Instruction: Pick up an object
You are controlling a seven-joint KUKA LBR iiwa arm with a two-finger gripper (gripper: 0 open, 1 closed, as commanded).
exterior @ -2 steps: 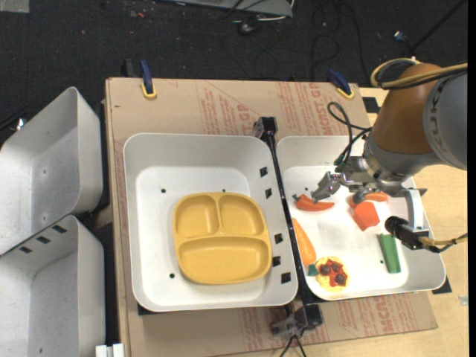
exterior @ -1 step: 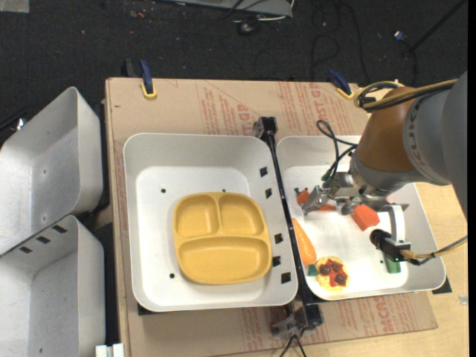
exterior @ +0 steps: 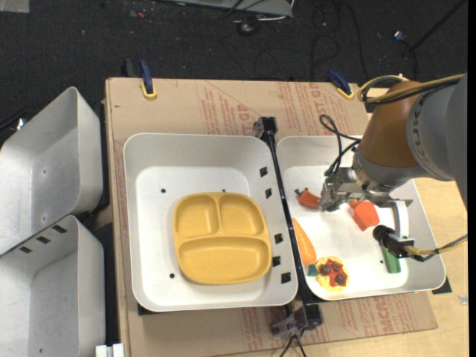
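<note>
- Yellow divided plate (exterior: 222,238) lies in the left bin (exterior: 141,199).
- Right bin (exterior: 424,274) holds a carrot (exterior: 304,242), an orange block (exterior: 366,214), a green marker (exterior: 390,257) and a red piece (exterior: 308,197).
- Gripper (exterior: 332,199) hangs low beside the red piece; whether it is open or grasping anything cannot be told.

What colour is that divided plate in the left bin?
The divided plate is yellow, plain with no pattern, seen clearly in the overhead camera view.

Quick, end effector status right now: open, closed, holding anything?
End effector: low in the right bin, beside the small red piece; open or closed cannot be told, and nothing is visibly held.
</note>
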